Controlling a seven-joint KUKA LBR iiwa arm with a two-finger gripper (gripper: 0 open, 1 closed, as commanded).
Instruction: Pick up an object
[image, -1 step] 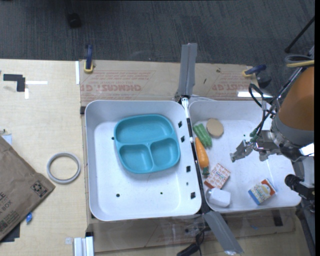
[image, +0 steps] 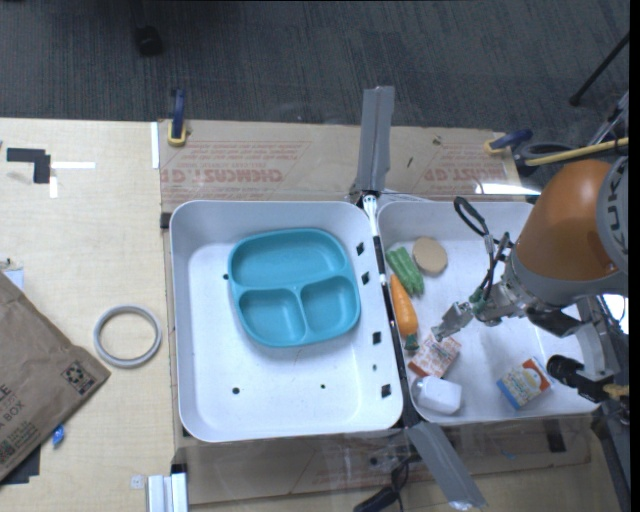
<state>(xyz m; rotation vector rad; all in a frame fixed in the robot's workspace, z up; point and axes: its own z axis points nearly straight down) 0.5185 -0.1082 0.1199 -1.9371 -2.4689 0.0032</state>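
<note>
You have 2 white bins at frame center. The left bin (image: 195, 330) holds a blue tray (image: 293, 286) with 3 compartments, sitting in its upper middle. The right bin (image: 480, 385) holds the loose items.

Along the right bin's left wall: a green pod (image: 406, 270) in the upper part, and an orange carrot (image: 403, 305) just below it, lying lengthwise beside the divider. A tan disc (image: 431, 255) sits just right of the pod. Lower down, a red-and-white packet (image: 437, 354) lies near the bin's middle-left, with a white lump (image: 438, 395) just below it at the lower-left corner. A small carton (image: 522, 383) with orange and green print lies toward the lower right.

The arm (image: 570, 235) comes in from the right edge of the frame, orange band uppermost. The gripper (image: 455, 318) points down and left over the right bin, its tip just above the packet and right of the carrot. The view is too small and slanted to say how far the tool is spread or whether it grips anything; you cannot tell.

Outside the bins: a tape ring (image: 127, 334) lies on the bench at left, a brown box (image: 35, 385) at lower left, and cardboard (image: 270, 160) along the top behind both bins.
</note>
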